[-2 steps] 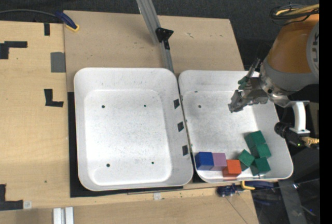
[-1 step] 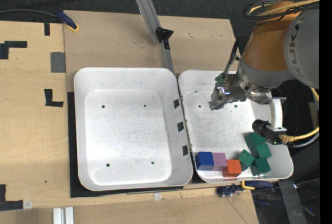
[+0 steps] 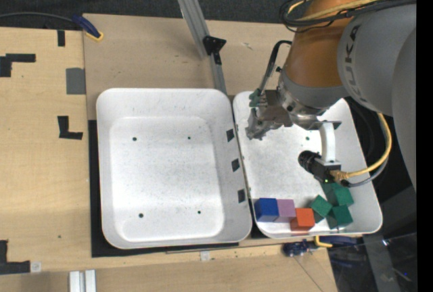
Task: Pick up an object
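Note:
My gripper (image 3: 259, 127) hangs over the upper left part of the right bin (image 3: 284, 155), close to the wall it shares with the left bin. I see nothing between its fingers. Several small blocks sit along the right bin's near edge, well below the gripper: a blue block (image 3: 266, 209), a lilac block (image 3: 286, 209), an orange block (image 3: 304, 218) and green blocks (image 3: 336, 205) at the near right corner.
The left bin (image 3: 162, 169) is a shallow white tray beside the right one. A slanted metal pole (image 3: 196, 13) rises from behind the bins. A black cylinder with a yellow cable (image 3: 318, 165) hangs off the arm over the right bin.

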Controlling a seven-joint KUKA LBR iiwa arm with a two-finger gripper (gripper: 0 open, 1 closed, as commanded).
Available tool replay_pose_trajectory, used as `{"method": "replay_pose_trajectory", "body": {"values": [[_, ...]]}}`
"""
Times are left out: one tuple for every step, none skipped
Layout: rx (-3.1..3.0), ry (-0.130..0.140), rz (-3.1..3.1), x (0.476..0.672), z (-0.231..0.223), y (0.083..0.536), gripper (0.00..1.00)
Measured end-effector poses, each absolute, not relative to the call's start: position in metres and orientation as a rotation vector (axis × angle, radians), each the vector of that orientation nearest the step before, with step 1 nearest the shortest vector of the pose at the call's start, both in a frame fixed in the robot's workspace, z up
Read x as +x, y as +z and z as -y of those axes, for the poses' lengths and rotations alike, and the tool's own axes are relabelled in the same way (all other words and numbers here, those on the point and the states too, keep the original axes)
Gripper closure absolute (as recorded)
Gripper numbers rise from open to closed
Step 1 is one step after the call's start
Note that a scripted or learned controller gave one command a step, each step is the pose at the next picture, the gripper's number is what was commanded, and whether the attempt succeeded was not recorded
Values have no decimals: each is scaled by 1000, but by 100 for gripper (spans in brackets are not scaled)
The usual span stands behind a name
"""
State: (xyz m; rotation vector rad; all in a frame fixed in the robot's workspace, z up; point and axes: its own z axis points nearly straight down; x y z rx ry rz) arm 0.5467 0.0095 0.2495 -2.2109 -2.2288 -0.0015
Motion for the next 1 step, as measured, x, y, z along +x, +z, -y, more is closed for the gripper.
{"method": "replay_pose_trajectory", "body": {"values": [[-2214,2,2227,556,-54,241,100]]}}
